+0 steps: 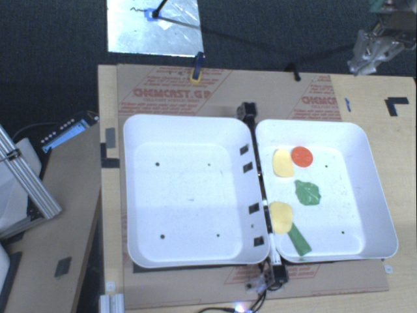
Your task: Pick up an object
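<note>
The right bin (374, 194) holds several small objects. A red disc (301, 156) lies beside a pale yellow piece (282, 163) near the bin's back left. A green leaf-shaped piece (307, 193) rests in the middle. Lower down, a second yellow piece (281, 217) touches a green stick (299, 240) near the bin's front left. My gripper (369, 56) hangs at the top right of the camera view, high above the bench's back edge and well away from the objects. Nothing shows between its fingers.
The left bin (137, 175) stands beside the right one, joined by a row of black clips (251, 168). A silver sheet (154, 18) lies beyond the cardboard base (176, 90). A metal frame (26, 181) stands at the left edge.
</note>
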Tool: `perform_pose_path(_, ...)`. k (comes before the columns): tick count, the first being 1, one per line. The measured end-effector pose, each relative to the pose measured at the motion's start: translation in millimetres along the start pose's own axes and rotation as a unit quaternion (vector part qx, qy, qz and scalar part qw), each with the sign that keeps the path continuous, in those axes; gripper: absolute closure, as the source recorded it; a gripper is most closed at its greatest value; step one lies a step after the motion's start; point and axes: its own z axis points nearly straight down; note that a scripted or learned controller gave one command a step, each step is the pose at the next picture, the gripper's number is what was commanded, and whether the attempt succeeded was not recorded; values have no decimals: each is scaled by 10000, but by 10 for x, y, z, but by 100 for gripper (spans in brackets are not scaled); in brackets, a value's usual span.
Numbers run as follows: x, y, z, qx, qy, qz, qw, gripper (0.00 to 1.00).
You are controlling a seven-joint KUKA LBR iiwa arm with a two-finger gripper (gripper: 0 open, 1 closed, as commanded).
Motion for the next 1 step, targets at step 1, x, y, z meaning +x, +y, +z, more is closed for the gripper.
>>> perform_pose_path(1,1142,-613,1493,101,18,-84,9999,100)
